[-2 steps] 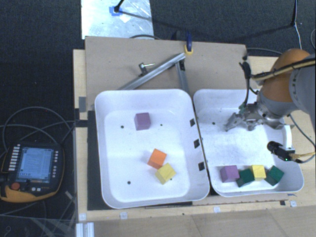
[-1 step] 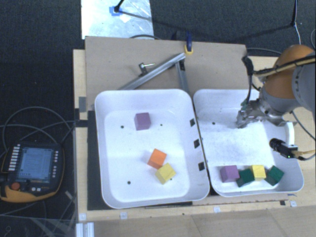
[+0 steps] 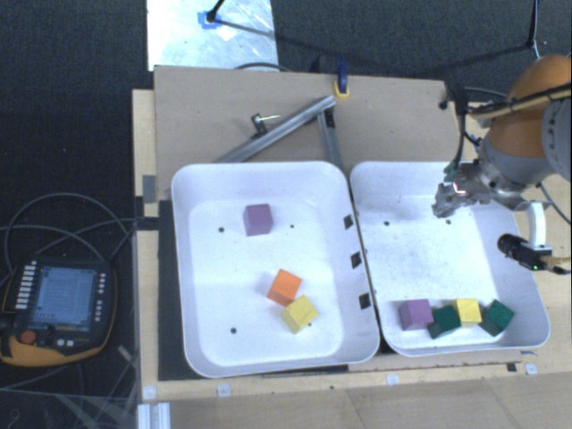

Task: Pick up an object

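My gripper (image 3: 446, 206) hangs over the upper right part of the right bin (image 3: 393, 181), with nothing visible between its fingers. In the left bin (image 3: 192, 195) lie a purple cube (image 3: 257, 219), an orange cube (image 3: 284, 286) and a yellow cube (image 3: 299, 314); the orange and yellow ones touch. Along the front wall of the right bin sit a purple cube (image 3: 415, 314), a dark green cube (image 3: 442, 321), a yellow cube (image 3: 468, 311) and another green cube (image 3: 497, 316), well below the gripper.
A metal bar (image 3: 277, 128) lies slanted on the brown board behind the bins. A teach pendant (image 3: 58, 307) with cables rests on the floor at left. The arm's orange band (image 3: 536, 92) sits at the right edge.
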Robot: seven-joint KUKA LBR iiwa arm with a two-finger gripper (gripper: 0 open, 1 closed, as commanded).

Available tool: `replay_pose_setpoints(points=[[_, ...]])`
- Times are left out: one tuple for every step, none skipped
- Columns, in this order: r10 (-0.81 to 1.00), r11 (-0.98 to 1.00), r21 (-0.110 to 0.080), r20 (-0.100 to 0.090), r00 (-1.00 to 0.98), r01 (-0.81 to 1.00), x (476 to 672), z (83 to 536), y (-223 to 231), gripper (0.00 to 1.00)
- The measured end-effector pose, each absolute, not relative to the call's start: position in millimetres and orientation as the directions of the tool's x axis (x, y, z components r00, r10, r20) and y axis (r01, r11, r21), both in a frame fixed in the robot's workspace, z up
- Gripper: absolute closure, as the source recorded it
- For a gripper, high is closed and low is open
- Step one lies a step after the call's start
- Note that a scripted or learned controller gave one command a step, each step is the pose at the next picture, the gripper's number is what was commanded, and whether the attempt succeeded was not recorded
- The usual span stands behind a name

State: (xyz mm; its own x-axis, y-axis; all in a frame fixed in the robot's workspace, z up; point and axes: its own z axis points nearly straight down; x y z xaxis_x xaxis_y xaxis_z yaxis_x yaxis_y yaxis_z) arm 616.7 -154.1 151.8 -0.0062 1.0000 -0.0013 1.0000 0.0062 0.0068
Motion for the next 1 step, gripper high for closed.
replay_pose_setpoints(points=[[1.000, 0.005, 0.008, -0.002, -0.005, 1.000, 618.9, 206.7, -154.5, 1.00]])
